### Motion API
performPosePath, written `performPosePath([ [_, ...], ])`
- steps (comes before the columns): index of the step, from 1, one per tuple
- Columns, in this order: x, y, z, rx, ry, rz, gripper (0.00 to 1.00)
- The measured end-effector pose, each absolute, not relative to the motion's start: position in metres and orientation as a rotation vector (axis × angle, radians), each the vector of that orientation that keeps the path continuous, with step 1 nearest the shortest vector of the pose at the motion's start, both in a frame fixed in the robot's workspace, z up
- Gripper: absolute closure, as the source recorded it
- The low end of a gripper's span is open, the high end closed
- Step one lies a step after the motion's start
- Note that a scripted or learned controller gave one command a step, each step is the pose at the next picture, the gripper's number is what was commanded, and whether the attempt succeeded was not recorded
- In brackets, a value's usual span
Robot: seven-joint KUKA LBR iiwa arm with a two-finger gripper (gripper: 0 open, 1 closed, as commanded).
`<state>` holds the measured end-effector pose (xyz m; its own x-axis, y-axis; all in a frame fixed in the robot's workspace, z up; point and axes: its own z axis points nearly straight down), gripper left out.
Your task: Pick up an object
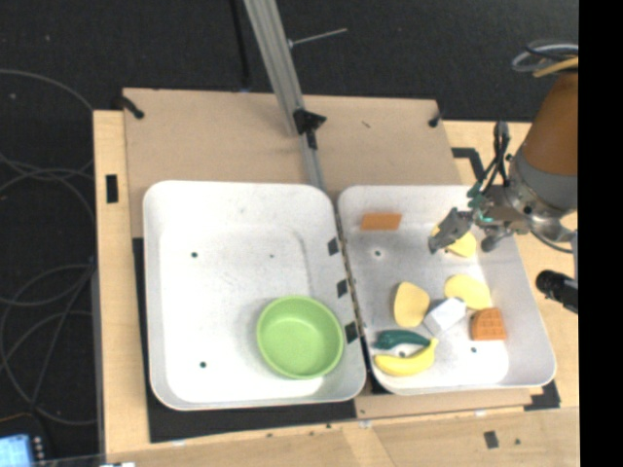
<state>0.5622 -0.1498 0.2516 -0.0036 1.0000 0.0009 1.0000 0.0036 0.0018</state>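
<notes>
My gripper [467,233] hangs over the upper right part of the right bin [409,202], its two fingers spread apart and open. A small yellow piece [463,248] lies just below, partly hidden in the gap between the fingers; I cannot tell if they touch it. Further down the bin lie two more yellow pieces [411,304] [469,289], a white block [447,314], an orange block [488,324], a yellow banana [407,362] with a teal object [397,340] on it, and a flat orange rectangle [381,222] at the back.
The left bin [195,222] holds a green bowl [299,336] near its front right corner. A grey metal pole [277,56] slants up from between the bins. The arm's orange band [555,129] stands at the right.
</notes>
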Motion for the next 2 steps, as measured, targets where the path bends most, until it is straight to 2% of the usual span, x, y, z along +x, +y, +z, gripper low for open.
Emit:
performPosePath([
  [1,0.562,-0.15,0.252,2.218,2.224,0.004,0.0],
  [2,0.567,-0.143,0.2,2.221,2.223,-0.006,0.0],
])
